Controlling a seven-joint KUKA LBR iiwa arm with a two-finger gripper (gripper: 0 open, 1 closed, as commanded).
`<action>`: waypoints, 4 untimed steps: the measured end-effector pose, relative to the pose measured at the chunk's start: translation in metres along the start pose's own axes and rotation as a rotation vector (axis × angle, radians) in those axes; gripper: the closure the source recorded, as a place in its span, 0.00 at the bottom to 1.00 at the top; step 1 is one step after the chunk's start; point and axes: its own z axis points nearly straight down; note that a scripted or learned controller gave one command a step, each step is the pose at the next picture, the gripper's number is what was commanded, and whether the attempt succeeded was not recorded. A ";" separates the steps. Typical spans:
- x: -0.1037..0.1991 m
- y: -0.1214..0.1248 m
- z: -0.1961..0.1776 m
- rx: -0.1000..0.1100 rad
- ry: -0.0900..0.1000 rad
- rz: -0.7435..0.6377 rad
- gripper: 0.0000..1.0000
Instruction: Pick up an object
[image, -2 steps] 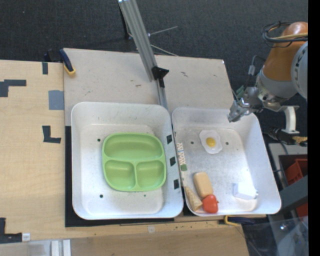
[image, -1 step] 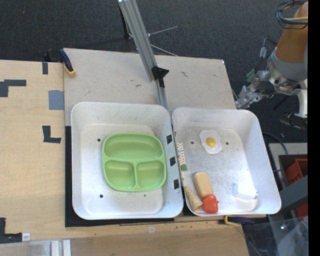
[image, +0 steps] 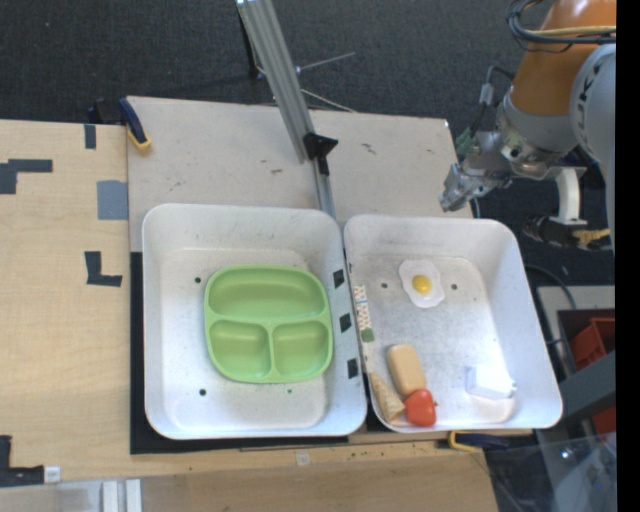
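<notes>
Two shallow white bins are seen side by side on the bench. The left bin (image: 160, 300) holds a green divided plate (image: 268, 323) with three compartments, lying flat near the bin's centre. The right bin (image: 520, 300) holds four items: a toy fried egg (image: 422, 284) towards the far side, a tan bread-like piece (image: 406, 368) near the front left corner, a red tomato-like object (image: 421, 408) touching the front end of that piece, and a small white object (image: 490, 384) near the front right corner. A printed strip (image: 362, 312) is seen along the right bin's left wall. The gripper (image: 460, 192) is positioned above the bench just beyond the far rim of the right bin, apart from every item. Nothing is seen between its jaws, and whether they stand apart or together cannot be told. The grey arm with its orange band (image: 565, 45) enters from the upper right.
</notes>
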 end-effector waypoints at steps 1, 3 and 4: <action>0.050 0.000 -0.002 0.002 0.000 0.000 1.00; 0.160 0.018 0.009 0.002 0.000 -0.001 1.00; 0.214 0.018 0.034 0.005 0.000 0.000 1.00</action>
